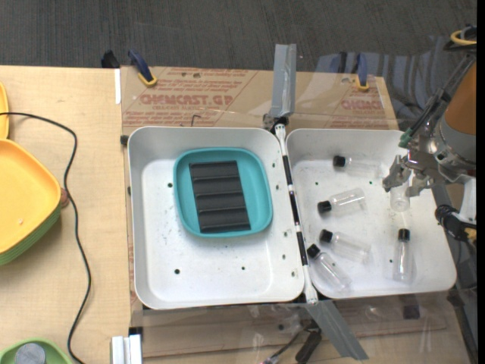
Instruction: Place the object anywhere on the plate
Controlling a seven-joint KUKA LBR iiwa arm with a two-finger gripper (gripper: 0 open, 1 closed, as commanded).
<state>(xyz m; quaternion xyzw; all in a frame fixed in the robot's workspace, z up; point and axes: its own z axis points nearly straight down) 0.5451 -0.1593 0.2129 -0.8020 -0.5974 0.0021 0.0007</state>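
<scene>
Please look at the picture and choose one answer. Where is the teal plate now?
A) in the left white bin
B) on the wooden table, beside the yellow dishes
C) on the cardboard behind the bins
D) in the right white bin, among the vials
A: the teal plate lies flat inside the left white bin, while the clear vials with black caps lie in the right white bin.
</scene>
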